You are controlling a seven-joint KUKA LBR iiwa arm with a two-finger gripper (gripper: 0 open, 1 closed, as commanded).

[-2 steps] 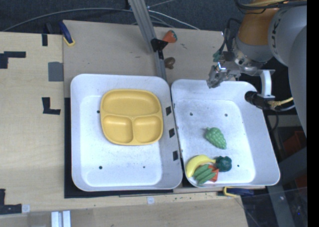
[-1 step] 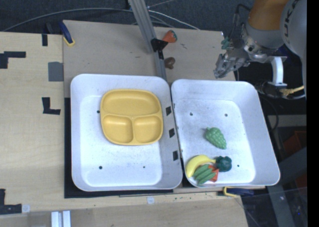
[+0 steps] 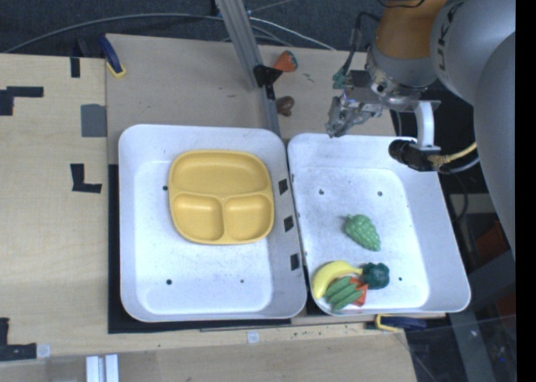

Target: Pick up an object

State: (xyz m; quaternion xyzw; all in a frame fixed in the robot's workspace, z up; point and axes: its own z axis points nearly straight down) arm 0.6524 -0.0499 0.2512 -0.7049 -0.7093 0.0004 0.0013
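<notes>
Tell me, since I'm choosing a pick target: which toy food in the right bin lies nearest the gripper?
The green bumpy toy, lying alone mid-bin. The banana and other pieces cluster at the near edge, farther from the gripper.

Two white bins sit side by side, the left bin [image 3: 138, 229] and the right bin [image 3: 419, 204], both speckled with small dark marks. In the left one lies a plain yellow divided plate [image 3: 222, 196]. The right one holds a bumpy green toy fruit [image 3: 363, 231], a yellow banana [image 3: 329, 275], a dark green broccoli-like piece [image 3: 377, 275] and a bit of red-orange beside it. The desk [image 3: 50, 229] is pale tan wood with black tape marks. The arm [image 3: 469, 28] is grey with an orange band.
</notes>
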